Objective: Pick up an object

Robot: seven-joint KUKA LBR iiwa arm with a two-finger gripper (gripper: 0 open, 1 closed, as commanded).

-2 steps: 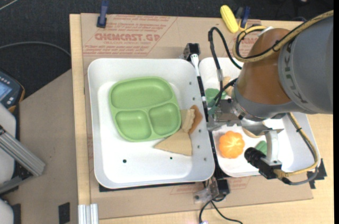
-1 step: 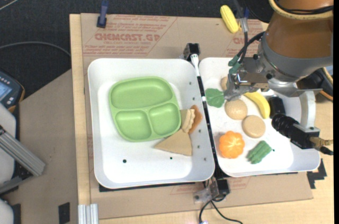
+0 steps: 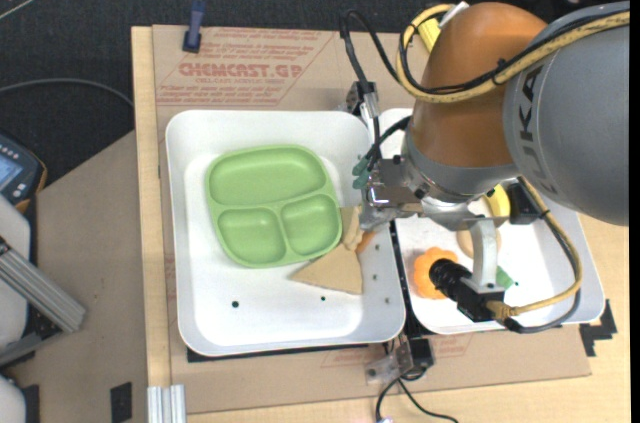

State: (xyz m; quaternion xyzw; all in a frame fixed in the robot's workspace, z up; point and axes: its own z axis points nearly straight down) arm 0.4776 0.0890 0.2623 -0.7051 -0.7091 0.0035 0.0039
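Green tray [image 3: 270,203] & tan wedge [image 3: 331,273] in left bin [image 3: 190,241].

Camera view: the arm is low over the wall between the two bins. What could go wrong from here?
1. The end effector sits at the divider between bins, so it may scrape the left bin's rim instead of reaching an object.
2. The tan wedge leans against the green divided plate; a grab could shove both.
3. The arm hides much of the right bin, where an orange object lies, so a grasp there is hard to confirm.
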